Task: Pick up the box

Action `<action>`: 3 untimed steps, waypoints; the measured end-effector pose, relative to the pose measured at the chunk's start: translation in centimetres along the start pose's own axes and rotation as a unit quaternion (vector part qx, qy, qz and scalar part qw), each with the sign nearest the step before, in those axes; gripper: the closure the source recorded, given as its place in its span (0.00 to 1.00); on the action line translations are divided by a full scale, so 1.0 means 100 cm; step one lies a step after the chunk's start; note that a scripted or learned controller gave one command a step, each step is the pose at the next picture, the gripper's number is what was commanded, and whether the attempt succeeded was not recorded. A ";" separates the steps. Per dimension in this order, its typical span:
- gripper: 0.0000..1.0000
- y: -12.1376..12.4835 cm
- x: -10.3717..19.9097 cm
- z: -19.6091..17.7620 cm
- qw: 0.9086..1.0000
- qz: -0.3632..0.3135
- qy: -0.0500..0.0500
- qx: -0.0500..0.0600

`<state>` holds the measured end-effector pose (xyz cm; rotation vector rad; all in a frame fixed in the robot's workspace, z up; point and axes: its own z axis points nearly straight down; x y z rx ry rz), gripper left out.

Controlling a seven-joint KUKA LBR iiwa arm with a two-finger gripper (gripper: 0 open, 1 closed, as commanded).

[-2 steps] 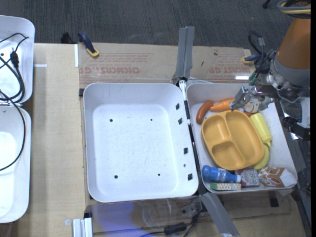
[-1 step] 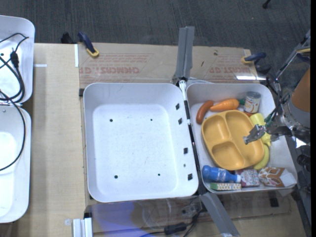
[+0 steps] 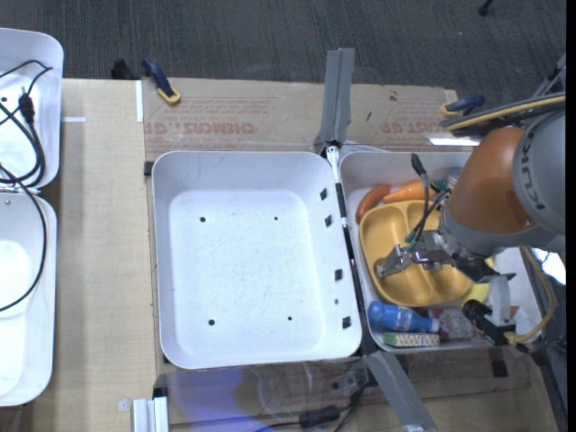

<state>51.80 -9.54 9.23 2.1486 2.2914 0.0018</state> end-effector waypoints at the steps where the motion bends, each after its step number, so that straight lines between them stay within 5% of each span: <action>1: 1.00 0.002 -0.003 -0.011 1.000 0.003 -0.002 -0.002; 2: 1.00 -0.031 -0.014 -0.008 0.957 0.291 0.007 -0.010; 3: 1.00 -0.020 -0.002 -0.007 0.879 0.477 0.004 -0.006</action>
